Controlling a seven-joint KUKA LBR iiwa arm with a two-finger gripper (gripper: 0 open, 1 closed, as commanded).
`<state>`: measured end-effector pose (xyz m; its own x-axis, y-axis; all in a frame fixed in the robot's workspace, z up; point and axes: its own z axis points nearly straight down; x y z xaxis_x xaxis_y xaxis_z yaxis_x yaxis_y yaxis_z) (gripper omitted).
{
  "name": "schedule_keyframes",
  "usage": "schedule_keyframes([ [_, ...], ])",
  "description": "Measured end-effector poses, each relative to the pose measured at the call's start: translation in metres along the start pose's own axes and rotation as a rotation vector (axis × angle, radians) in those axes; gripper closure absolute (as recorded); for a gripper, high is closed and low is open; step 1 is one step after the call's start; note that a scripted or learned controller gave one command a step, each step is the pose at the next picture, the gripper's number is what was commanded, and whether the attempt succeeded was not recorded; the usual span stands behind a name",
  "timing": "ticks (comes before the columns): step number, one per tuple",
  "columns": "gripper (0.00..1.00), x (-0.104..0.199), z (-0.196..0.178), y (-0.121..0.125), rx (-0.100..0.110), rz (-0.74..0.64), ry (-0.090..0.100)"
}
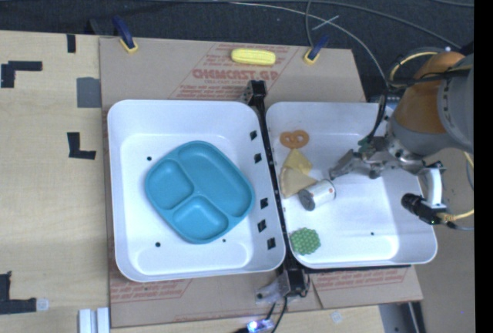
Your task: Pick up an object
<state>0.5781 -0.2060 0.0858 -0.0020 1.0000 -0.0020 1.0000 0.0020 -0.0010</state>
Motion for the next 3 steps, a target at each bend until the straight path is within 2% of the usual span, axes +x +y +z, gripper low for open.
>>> schedule_keyframes([
  [1,1.00,0.000,-0.014,0.001,-0.003,-0.001,-0.001],
  [3,1.00,-0.012,-0.119,0.011,-0.003,0.001,0.001],
])
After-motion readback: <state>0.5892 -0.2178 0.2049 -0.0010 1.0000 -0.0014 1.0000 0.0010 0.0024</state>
